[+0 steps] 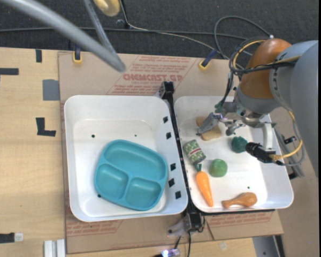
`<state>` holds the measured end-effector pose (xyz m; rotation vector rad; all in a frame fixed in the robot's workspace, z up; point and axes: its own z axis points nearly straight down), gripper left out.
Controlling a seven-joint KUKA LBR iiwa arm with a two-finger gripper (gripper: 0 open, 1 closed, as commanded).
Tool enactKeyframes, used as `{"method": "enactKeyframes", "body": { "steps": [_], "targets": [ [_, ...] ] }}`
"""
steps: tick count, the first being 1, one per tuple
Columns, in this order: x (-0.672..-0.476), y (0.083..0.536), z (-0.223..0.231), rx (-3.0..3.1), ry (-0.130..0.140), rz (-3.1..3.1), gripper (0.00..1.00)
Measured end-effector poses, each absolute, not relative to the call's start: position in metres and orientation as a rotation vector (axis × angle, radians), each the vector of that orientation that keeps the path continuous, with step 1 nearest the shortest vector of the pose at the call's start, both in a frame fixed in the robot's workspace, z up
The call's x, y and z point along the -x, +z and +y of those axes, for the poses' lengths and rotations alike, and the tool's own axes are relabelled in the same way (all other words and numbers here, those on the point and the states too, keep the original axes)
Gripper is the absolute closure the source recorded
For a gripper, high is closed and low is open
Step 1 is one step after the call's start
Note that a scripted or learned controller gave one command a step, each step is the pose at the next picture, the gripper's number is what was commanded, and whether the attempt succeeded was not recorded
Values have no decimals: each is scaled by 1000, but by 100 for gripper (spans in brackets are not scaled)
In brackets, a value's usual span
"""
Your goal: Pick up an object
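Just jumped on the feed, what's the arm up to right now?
The gripper is down in the right bin, at a tan block near its upper left. Nothing is visibly lifted. A carrot, green ball, dark green piece and patterned block lie there too. A teal tray sits in the left bin.

The bench (21,143) has a pale wood-grain top with a few dark grey and black tape marks on its left part. A brown cardboard sheet (150,74) with red printing lies flat on it, held at its far edge by two yellow clamps (77,58), and black cables (166,33) trail across the dark area behind the bench. Two shallow white bins sit side by side on the cardboard, touching along a black divider: the left bin (80,111) and the right bin (281,189).
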<state>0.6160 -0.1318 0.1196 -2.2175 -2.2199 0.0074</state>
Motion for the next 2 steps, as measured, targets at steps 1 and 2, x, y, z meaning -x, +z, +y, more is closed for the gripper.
{"method": "enactKeyframes", "body": {
  "steps": [1, 2],
  "targets": [
    [-616, 83, -131, 2220, 3, -2224, 0],
    [-616, 95, -131, 2220, 3, -2224, 100]
  ]
}}
